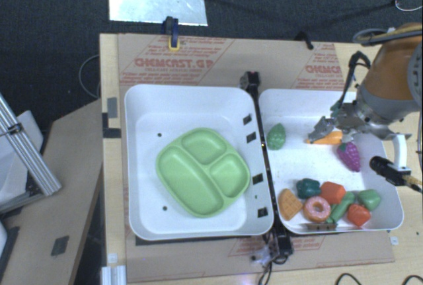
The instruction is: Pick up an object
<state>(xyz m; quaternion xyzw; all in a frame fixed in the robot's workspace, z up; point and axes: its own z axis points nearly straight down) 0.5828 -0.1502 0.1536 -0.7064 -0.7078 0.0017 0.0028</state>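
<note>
While down low in the right bin (291,112), gripper (325,130) at the orange toy (330,139), fingers astride it, not clearly clamped. Nothing lifted yet; purple grapes (349,155) just beside. Grasp and raise left to do.

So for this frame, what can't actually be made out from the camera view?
- Whether the gripper holds the orange toy: the wrist covers the contact.
- Most of the orange toy's shape, hidden under the gripper.
- The arm, cut off by the right edge.
- The toys heaped in the right bin's near corner, around the donut: they overlap, so their outlines blur together.
</note>
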